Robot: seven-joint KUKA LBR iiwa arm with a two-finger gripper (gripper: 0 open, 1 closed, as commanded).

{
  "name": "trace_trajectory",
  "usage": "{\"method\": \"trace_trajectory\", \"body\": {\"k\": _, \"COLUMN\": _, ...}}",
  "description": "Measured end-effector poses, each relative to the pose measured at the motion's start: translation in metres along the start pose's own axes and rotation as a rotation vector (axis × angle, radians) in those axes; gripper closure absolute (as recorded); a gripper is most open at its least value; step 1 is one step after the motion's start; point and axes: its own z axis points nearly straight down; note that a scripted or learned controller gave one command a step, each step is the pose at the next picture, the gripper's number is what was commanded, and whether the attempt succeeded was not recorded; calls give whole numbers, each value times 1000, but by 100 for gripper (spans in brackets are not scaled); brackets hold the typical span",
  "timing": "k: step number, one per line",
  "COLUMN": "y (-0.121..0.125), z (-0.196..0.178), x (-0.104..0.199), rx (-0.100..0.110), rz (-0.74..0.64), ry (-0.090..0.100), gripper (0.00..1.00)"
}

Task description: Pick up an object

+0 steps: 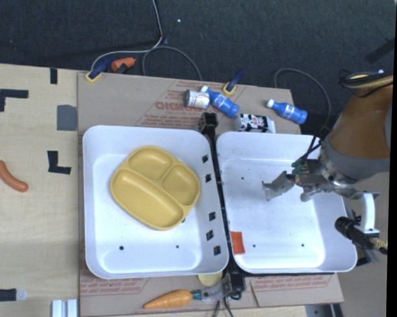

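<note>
A yellow divided plate [156,185] lies in the left white bin [98,248]. My gripper [290,191] hangs over the middle of the right white bin [279,255], well to the right of the plate. Its two grey fingers [274,188] are spread apart and open, with nothing between them. The bin floor under the gripper is bare white. The grey and orange arm comes in from the right edge.
A small orange-red patch [236,242] sits at the right bin's front left. Outside the bins lie a carrot [169,300] in front, a sausage [11,176] far left, and blue bottles [224,103] [288,111] behind.
</note>
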Motion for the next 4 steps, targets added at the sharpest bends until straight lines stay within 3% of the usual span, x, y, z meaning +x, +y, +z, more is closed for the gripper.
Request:
{"method": "trace_trajectory", "body": {"k": 1, "y": 34, "z": 119, "x": 15, "rx": 5, "rz": -1, "ry": 0, "gripper": 0}}
{"method": "trace_trajectory", "body": {"k": 2, "y": 77, "z": 143, "x": 21, "rx": -1, "rz": -1, "ry": -2, "gripper": 0}}
{"method": "trace_trajectory", "body": {"k": 3, "y": 131, "z": 141, "x": 8, "rx": -5, "rz": -2, "ry": -1, "gripper": 0}}
{"method": "trace_trajectory", "body": {"k": 4, "y": 159, "z": 142, "x": 23, "rx": -4, "rz": -2, "ry": -1, "gripper": 0}}
